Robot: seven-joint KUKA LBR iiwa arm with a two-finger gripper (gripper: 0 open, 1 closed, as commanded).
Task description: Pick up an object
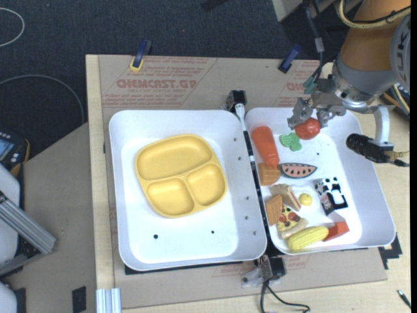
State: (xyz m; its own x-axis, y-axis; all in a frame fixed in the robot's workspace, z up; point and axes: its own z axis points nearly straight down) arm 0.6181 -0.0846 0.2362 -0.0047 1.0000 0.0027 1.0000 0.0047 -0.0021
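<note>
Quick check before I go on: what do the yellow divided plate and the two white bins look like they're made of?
Yellow divided plate: likely moulded plastic, semi-gloss, with soft highlights on its rounded compartment rims. Left bin and right bin: probably thin formed plastic, smooth white with rounded corners and a faint sheen; enamelled metal can't be ruled out.

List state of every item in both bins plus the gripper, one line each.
gripper: over the right bin's far end, shut on the tomato
tomato: red, between the fingers
yellow divided plate: flat in left bin, compartments bare
orange carrot: lying at right bin's left wall
green piece: flat beside the tomato
watermelon slice: lying flat
pizza slice: lying flat
corn cob: on its side, near edge
</note>
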